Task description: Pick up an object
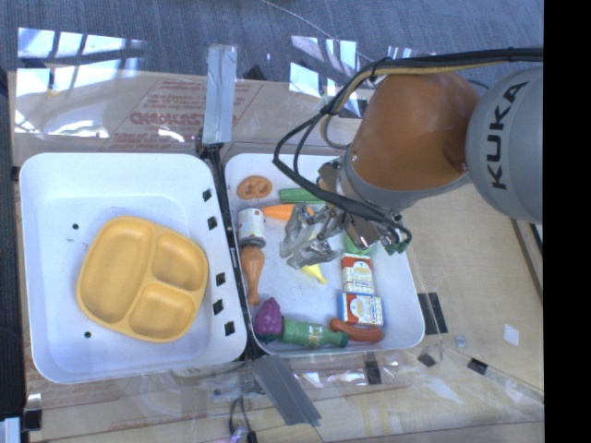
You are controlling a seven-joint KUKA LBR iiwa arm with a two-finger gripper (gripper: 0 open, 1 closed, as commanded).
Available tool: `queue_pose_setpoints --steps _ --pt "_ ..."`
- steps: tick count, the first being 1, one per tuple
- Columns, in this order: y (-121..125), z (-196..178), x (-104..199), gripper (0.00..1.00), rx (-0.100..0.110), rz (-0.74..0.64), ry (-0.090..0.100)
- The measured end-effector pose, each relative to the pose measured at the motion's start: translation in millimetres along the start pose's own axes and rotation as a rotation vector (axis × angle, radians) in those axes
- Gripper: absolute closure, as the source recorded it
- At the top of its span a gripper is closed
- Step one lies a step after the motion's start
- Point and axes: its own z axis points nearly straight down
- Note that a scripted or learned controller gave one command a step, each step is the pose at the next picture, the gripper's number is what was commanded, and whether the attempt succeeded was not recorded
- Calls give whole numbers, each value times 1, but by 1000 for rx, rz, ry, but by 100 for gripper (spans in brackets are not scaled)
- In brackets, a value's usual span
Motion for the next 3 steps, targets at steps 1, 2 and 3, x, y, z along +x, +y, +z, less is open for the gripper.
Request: queue_pose_setpoints --steps 1,2,3 --pt "-43 158 -24 100 -5 5 10" --pt "-69 25 -90 100 2 45 -1" --pt "-68 31 -88 0 -4 46 8"
